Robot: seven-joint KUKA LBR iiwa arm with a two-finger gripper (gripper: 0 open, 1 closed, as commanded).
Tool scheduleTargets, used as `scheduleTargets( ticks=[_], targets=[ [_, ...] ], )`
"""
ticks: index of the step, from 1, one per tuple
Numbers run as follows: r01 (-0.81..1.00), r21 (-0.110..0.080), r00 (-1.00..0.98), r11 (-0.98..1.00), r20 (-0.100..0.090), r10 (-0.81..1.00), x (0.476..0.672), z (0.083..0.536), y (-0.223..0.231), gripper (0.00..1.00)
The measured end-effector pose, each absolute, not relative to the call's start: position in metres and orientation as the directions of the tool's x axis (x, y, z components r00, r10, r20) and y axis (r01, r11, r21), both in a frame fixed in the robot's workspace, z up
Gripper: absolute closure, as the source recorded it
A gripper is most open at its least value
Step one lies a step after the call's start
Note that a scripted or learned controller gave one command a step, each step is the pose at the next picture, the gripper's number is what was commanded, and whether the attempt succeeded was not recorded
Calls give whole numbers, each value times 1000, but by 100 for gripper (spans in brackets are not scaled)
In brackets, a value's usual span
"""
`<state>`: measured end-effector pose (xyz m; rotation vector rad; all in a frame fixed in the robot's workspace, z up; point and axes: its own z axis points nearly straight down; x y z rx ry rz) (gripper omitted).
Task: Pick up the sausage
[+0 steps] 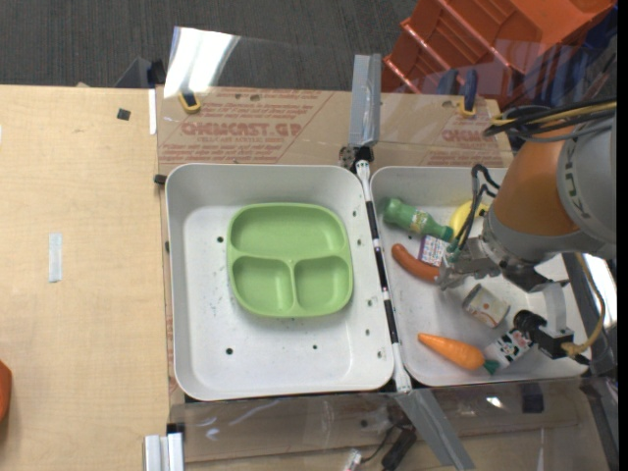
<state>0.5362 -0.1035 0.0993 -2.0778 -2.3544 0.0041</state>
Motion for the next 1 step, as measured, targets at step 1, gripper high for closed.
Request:
scheduleTargets(
  ticks=[1],
  targets=[
    [965,-1,-260,260,-2,965,571,91,-101,100]
  ],
)
